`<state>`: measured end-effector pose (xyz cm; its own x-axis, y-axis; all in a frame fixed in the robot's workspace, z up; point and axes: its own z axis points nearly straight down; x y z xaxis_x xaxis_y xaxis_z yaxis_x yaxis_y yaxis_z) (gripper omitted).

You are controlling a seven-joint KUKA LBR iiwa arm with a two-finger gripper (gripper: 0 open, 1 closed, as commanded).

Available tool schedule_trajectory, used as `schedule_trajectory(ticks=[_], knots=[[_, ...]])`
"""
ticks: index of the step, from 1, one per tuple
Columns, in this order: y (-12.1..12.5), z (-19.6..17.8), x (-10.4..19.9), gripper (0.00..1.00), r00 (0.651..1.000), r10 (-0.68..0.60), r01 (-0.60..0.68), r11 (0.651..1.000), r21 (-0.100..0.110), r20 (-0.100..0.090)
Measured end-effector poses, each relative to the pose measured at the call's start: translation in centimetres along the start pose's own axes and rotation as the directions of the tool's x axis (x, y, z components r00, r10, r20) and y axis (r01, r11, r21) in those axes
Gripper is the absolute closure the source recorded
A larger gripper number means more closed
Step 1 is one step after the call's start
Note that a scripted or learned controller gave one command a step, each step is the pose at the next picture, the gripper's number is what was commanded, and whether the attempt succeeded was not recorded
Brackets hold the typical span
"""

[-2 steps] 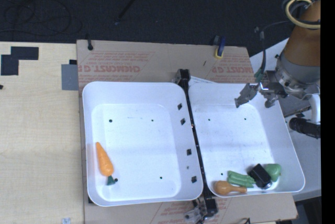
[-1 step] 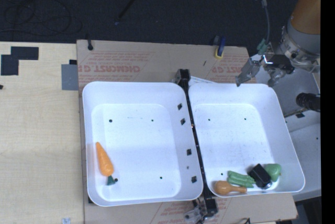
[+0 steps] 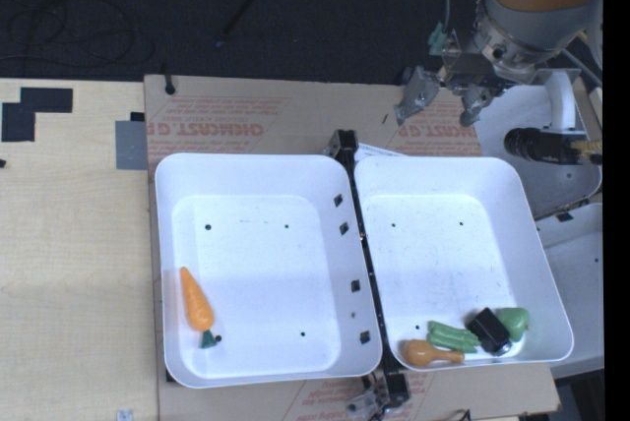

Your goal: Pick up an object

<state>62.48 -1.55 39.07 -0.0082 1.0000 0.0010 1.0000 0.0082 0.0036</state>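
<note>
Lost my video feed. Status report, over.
Gripper open, raised beyond the right bin, holding nothing. Toy carrot in left bin. Nothing blocking.

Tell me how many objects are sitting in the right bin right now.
4, clustered in the right bin's near corner: a tan pear-shaped piece, a green bean pod, a black block, and a green piece partly behind the block. Something smaller could be hidden beneath.
</note>
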Motion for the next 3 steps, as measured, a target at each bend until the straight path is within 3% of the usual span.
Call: schedule_trajectory(ticks=[1, 2, 3], knots=[[0.1, -8.6, 12.5, 0.00, 1.000, -0.006, 0.006, 1.000, -0.003, -0.003], [0.0, -15.1, 15.1, 0.00, 1.000, 0.004, -0.004, 1.000, 0.000, 0.000], [2.1, -14.6, 4.3, 0.00, 1.000, 0.019, -0.019, 1.000, 0.007, 0.005]])
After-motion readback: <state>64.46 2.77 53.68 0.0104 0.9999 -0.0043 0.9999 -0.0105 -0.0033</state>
